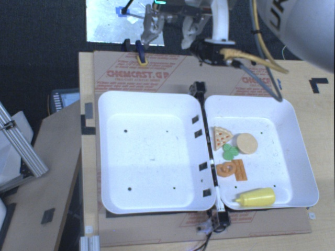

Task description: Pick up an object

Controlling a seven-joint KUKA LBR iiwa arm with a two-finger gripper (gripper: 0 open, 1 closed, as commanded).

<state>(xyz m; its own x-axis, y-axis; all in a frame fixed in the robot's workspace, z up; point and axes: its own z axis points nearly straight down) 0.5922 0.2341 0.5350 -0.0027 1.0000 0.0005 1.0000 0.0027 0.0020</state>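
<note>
At far left of the bench point(63, 135), nothing of the task is lying; a left bin point(144, 153) is sitting w/ a bare white floor. Moving right, past the black-clipped seam where the two bins are touching, the right bin point(293, 140) is carrying all the pickable things, clustered in its left half near the seam. A pizza-slice toy point(222, 136) is lying uppermost, just beside a round tan disc point(247, 143); a small green piece point(229, 152) is touching or nearly touching both from below. Under that an orange item point(231, 169) is lying flat, and nearest the front rim a yellow bottle-like object point(256, 196) is resting on its side, long axis running approx. left-right, narrow end pointing left.

Above all this, at the view's top, the hand point(170, 27) is being held well beyond the bins' back rims, over the cardboard. Its two fingers are being shown spread apart, nothing between them, i.e. open and not gripping.

Relation the next move is judged to be turning on: the objects are lying toward the view's bottom and right of the hand, well apart from it, so travel forward and rightward, then a descent, is probably being called for. The yellow object is judged the easiest pick, being isolated and best crossed on its short axis.
</note>
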